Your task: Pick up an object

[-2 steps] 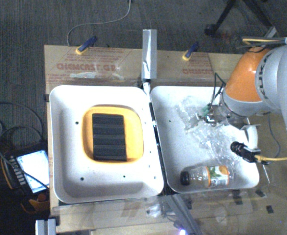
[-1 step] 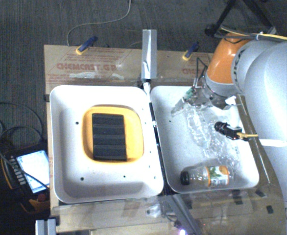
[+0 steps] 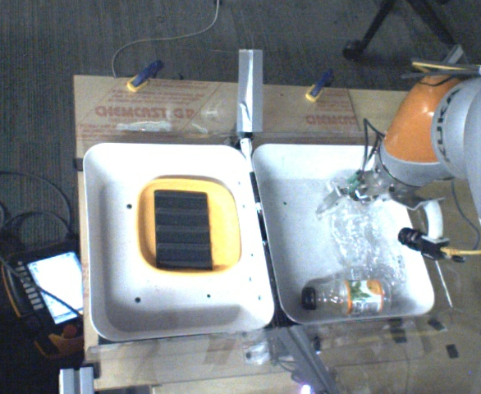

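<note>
- Camera view, at frame left: the left bin [image 3: 101, 220] carries a yellow tray [image 3: 228, 220] with a black ribbed block [image 3: 182, 229] lying in it.
- At frame right, the right bin [image 3: 294, 220] holds crumpled clear plastic [image 3: 357, 232] and a clear bottle [image 3: 345, 295].
- The bottle lies on its side along the bin's lower edge, its long axis left-right and its dark cap to the left.
- The gripper [image 3: 357, 185] sits at the plastic's upper end, so the bottle lies toward frame bottom from it.
- Its fingers blur into the plastic; I cannot tell their state.

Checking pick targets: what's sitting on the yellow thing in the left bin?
A black ribbed block lies flat on the yellow sponge-like pad, covering its middle; a yellow border shows all round. What is beneath the block or pad is hidden.
</note>
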Controlling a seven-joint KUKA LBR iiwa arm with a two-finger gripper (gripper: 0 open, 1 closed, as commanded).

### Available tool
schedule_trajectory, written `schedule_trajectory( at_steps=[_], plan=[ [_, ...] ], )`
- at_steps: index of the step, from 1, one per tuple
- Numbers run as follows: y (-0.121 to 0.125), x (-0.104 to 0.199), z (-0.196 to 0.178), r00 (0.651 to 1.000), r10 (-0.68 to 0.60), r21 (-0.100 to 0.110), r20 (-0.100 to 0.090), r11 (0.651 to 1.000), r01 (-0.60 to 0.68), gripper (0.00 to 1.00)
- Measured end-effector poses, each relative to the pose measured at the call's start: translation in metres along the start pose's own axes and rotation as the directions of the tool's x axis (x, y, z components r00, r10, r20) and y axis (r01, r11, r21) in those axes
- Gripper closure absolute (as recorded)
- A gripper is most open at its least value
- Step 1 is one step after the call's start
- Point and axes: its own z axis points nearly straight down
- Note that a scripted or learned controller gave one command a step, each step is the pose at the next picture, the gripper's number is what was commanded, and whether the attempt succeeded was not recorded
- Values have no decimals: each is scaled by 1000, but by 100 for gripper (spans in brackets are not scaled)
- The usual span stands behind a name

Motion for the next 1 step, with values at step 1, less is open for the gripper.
schedule_trajectory(
  at_steps=[1],
  plan=[
    [-62,16,15,997,-71,-18,6,997,71,0]
  ],
)
